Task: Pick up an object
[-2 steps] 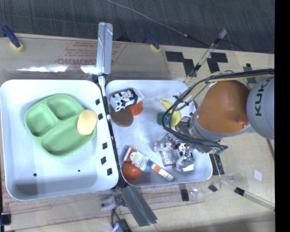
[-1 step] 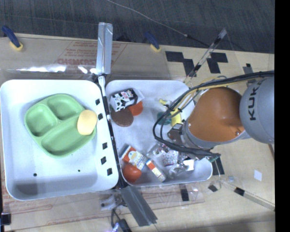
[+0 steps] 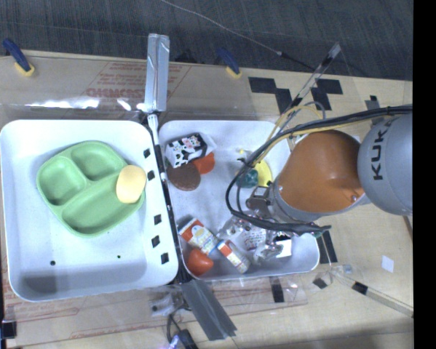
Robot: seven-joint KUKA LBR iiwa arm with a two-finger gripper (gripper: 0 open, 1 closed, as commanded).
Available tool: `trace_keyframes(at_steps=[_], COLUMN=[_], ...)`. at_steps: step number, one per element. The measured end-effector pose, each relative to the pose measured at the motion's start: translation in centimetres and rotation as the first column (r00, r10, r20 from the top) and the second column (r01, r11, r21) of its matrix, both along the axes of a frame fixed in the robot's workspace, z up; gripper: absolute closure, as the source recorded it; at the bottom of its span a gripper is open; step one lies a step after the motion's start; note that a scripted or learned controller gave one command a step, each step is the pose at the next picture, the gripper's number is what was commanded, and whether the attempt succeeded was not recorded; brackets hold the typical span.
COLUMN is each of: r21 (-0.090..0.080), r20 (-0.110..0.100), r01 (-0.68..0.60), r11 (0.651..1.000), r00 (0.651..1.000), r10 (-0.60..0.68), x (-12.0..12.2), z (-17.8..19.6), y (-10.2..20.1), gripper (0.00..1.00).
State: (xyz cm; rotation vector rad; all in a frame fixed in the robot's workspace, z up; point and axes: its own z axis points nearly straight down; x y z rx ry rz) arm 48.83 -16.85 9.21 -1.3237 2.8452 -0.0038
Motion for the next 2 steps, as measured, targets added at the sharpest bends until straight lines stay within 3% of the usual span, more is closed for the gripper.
trace_keyframes(at_steps=[1,2], r21=[0.0,0.004], r20=[-0.002,-0.005], r01=[-0.035,-0.109], r11=[0.999,0.994], r00=[0.999,0.994], r10=[0.035,0.109], x=[-0.7,0.5], z=[0.0,-0.1], y=[-4.2,0.7], gripper=[0.0,0.0])
